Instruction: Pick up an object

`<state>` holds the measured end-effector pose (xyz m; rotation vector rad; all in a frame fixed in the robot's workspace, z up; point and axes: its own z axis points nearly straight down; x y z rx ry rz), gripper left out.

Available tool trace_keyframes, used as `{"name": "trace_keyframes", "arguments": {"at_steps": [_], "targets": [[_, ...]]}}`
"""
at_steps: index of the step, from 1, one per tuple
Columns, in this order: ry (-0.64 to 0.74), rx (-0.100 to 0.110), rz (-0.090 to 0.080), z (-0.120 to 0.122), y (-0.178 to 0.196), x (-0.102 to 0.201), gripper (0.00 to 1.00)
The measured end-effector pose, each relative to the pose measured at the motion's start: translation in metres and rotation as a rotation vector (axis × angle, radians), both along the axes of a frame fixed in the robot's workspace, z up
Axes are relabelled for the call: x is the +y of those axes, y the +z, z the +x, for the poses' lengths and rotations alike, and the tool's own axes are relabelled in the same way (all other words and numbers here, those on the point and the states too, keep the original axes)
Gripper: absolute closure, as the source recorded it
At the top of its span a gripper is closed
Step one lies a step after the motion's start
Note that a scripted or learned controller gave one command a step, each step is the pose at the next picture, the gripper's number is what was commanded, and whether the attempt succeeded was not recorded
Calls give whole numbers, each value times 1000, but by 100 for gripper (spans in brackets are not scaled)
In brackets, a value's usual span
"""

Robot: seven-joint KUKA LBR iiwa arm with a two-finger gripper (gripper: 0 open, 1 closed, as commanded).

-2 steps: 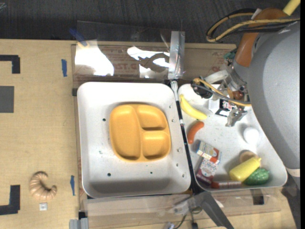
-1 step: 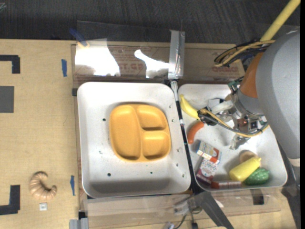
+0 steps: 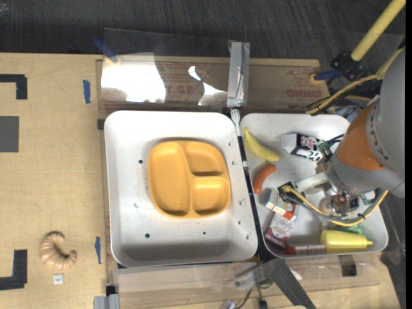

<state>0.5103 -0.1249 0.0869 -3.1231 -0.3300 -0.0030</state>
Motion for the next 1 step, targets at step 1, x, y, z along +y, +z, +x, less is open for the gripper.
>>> {"name": "trace_keyframes", "arguments": {"at_steps": [1], "targets": [[41,-2,1,32,100,38,0]]}}
